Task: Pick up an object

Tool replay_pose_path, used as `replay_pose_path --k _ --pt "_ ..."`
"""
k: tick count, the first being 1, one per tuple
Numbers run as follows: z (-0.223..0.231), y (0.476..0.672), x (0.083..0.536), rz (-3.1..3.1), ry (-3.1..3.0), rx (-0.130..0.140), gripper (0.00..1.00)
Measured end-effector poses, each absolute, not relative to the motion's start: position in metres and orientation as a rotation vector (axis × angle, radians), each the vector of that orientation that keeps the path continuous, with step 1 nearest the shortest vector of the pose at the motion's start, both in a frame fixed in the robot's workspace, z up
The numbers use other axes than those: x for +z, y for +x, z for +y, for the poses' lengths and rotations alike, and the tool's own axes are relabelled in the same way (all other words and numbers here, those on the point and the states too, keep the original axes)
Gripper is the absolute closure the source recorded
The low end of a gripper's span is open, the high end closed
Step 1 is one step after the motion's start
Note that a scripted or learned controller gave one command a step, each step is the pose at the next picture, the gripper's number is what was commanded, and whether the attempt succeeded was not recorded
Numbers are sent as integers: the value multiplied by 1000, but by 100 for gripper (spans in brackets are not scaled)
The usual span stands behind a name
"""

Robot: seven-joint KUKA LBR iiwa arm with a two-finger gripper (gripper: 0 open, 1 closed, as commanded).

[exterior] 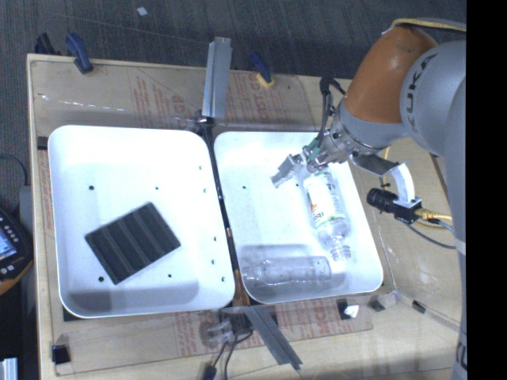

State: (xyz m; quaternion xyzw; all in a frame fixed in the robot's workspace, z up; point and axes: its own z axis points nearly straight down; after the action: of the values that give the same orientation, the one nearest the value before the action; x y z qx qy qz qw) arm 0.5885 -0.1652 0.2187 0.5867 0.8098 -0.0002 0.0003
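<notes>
The pick looks to be in its approach stage, with the lift not yet done. The gripper [295,167] sits low over the right bin [238,212], toward its twelve o'clock end, right by the cap end of a clear plastic bottle with a label [325,209]. That bottle lies flat on the bin floor on the three o'clock side, and nothing shows it raised. Whether the fingers are spread or closed cannot be told from this slant, nor whether they touch the bottle.

The labelled bottle's long axis runs roughly from twelve to five o'clock, one end up under the wrist and the other pointing down toward the bin's lower right corner. A second clear bottle [287,269] lies along the six o'clock wall, its axis running nine to three, its right end close to the first bottle's lower end.

In the left bin [63,212], a dark ribbed rectangular pad [132,241] lies flat, tilted, toward seven o'clock.
</notes>
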Motion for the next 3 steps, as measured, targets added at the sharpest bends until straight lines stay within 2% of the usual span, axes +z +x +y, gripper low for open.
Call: replay_pose_path --k 1,2,3 --pt "-165 589 229 2546 1837 -1 100" --pt "-165 589 229 2546 1837 -2 0" --pt "-194 570 167 2478 1935 -2 0"
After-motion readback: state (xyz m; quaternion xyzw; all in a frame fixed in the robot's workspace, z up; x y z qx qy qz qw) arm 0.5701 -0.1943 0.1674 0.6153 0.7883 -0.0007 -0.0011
